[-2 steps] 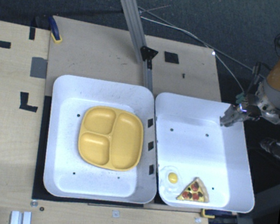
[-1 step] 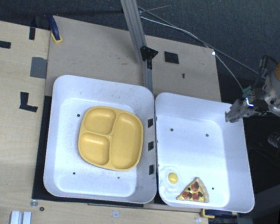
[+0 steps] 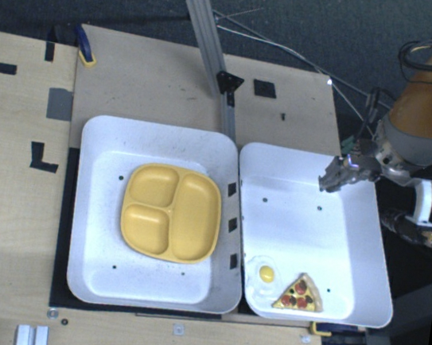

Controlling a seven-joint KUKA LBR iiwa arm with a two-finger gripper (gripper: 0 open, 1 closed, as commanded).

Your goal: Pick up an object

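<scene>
A toy pizza slice (image 3: 300, 294) lies at the near edge of the right bin (image 3: 313, 222). Just left of it rests a toy fried egg (image 3: 265, 275), white with a yellow yolk. A yellow divided plate (image 3: 171, 212) sits in the middle of the left bin (image 3: 101, 191). My gripper (image 3: 332, 179) hangs over the far right corner of the right bin, well away from the pizza slice and the egg. Nothing shows between its fingers.
A grey metal pole (image 3: 208, 38) slants across the bench behind the bins. The arm (image 3: 421, 118) enters from the right, with cables around it. Black tape marks dot the wooden bench top.
</scene>
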